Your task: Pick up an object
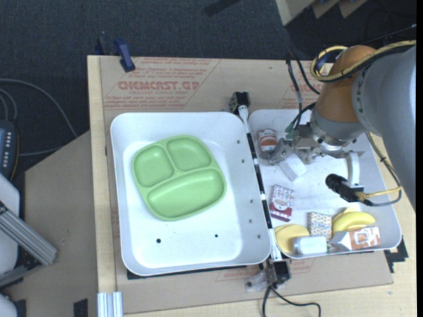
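Counter point(165, 84) was tan board with red lettering, over dark carpet point(132, 12). Pincer point(289, 152) hung low in the right bin point(386, 183); jaw state could not be told. A small white block point(291, 169) lay just below it, long axis slanting diagonally. Left of the pincer, a small can point(267, 140); far left, a green divided tray point(178, 176).

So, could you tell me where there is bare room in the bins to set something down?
Left bin: a bare white floor borders the green divided plate on all sides, widest along the near edge. Right bin: crowded near the tool and along the near edge around the banana; a small patch lies mid-floor.
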### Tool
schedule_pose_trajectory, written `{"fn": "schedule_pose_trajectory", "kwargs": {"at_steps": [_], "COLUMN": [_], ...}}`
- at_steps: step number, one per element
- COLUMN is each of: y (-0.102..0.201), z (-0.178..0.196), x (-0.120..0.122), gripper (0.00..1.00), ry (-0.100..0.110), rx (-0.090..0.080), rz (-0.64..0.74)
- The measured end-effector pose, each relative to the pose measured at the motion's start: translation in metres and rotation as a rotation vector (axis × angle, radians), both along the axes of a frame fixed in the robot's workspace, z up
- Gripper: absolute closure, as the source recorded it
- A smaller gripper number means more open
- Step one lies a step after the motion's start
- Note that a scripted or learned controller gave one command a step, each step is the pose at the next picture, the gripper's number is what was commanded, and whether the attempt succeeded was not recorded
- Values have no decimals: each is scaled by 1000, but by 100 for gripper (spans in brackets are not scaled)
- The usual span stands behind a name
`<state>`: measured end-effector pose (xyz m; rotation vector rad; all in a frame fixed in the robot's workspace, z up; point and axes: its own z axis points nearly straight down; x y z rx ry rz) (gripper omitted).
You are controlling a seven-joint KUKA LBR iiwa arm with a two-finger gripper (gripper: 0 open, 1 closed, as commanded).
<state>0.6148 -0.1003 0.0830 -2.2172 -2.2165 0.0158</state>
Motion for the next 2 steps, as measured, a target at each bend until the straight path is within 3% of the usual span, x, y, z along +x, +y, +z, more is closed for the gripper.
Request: {"fn": "schedule_pose_trajectory", "kwargs": {"at_steps": [1, 2], "y": [6, 0], "z": [1, -4], "x": [-5, 16], "gripper": [0, 0], "ry": [-6, 48], "rx": [2, -2], "rz": [0, 1]}}
